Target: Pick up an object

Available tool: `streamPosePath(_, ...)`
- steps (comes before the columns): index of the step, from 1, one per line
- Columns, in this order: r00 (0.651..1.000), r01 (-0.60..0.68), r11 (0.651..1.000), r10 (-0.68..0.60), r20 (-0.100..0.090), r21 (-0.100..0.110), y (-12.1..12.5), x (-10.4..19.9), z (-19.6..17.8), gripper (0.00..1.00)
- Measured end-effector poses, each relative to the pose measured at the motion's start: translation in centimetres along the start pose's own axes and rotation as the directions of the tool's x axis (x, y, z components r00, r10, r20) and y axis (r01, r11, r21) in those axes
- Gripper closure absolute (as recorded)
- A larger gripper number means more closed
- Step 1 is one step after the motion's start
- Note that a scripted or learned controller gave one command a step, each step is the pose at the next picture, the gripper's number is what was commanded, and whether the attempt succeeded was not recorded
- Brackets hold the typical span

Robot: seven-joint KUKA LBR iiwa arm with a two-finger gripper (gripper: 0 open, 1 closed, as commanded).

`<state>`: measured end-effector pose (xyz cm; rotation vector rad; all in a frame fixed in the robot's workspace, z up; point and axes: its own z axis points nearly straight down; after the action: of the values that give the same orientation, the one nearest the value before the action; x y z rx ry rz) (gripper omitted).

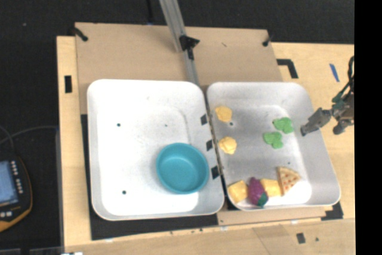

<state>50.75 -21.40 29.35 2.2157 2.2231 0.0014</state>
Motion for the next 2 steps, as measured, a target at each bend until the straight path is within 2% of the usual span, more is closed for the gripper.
streamPosePath(1, 1.0, -0.001, 1.0, 0.001, 0.0, 0.0, 0.0, 0.0, 0.0, 0.0)
streamPosePath(2, 1.0, -0.003, 1.0, 0.003, 0.0, 0.004, -0.6, 0.0, 4.4, 0.0)
